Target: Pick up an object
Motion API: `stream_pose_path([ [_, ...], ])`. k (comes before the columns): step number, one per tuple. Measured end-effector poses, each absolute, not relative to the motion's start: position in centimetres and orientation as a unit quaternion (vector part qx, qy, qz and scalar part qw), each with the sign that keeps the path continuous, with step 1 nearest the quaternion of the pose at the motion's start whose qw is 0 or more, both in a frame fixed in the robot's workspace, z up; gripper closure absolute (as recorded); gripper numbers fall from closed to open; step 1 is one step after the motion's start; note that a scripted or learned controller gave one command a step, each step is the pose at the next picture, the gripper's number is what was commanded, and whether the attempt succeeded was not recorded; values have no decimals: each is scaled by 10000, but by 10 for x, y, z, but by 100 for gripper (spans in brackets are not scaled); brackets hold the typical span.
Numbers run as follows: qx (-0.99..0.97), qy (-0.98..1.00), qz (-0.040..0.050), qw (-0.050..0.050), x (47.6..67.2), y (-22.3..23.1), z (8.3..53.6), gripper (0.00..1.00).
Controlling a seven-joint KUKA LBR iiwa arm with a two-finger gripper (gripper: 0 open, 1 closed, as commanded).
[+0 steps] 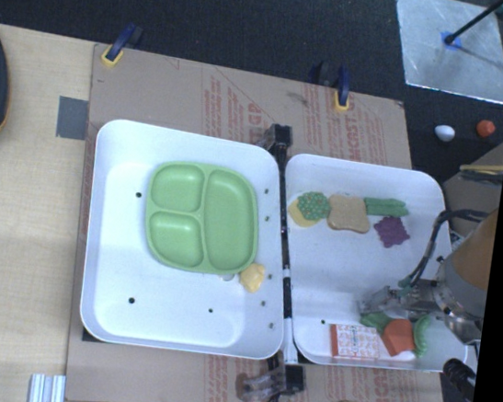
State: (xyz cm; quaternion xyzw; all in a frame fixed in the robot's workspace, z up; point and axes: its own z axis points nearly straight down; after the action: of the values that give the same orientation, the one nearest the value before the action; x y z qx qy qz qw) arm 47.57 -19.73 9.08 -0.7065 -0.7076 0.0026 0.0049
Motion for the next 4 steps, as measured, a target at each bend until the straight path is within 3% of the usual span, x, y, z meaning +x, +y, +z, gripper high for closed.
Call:
stream_pose_path([
  [1, -7043, -7099, 12, 7, 481, -198, 102, 100],
  [2, -7044, -7098, 16, 16, 480, -197, 102, 0],
  [3, -7034, -7108, 21, 15, 480, -198, 112, 100],
  [4, -7034, -7108, 23, 15, 480, -198, 112, 0],
])
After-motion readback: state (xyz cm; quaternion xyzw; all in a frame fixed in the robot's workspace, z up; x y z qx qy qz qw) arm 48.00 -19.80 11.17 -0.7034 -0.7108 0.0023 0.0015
